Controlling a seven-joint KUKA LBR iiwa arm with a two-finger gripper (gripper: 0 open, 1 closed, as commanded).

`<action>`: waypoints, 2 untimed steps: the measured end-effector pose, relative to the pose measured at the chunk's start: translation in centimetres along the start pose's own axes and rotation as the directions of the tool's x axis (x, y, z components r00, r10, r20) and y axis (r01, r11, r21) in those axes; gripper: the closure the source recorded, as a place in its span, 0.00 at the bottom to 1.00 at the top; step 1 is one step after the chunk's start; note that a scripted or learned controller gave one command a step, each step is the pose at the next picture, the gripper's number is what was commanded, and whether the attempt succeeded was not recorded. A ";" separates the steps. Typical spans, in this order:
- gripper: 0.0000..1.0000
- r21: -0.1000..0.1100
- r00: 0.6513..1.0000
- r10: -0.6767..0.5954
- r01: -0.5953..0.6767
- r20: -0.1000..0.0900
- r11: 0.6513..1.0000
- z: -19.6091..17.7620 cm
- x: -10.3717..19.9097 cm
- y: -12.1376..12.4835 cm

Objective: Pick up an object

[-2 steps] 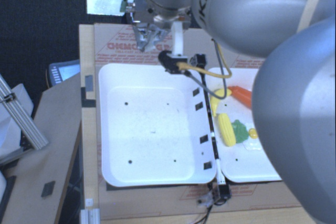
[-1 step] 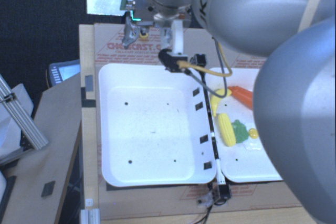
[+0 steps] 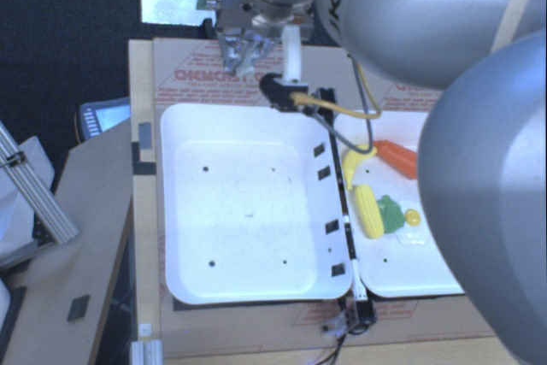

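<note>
So the gripper hangs past the left bin's far rim, can't tell its state. The corn lies in the right bin, lengthwise front-to-back, well right of it.

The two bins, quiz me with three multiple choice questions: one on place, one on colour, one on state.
1. Where do the toys lie?
A. right bin
B. left bin
C. on the cardboard

2. What colour is the corn cob?
A. blue
B. yellow
C. white

3. Where is the gripper?
A. among the toys
B. pressed on the left bin's floor
C. above the cardboard behind the left bin

Answers: A, the corn, carrot and green piece lie there; B, it is plainly yellow; C, it hangs past the far rim.
</note>
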State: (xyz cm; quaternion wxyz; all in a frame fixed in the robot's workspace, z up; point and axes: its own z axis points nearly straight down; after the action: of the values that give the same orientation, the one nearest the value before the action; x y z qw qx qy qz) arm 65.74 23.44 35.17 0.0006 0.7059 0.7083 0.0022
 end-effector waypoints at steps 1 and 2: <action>1.00 0.002 1.000 0.002 -0.002 0.003 1.000 1.4 0.0 1.1; 1.00 -0.014 1.000 -0.003 0.003 -0.004 1.000 -12.7 0.0 1.2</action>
State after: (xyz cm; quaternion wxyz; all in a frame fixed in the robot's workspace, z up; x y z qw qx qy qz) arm 66.85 23.44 47.84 0.0042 0.7049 0.7092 0.0085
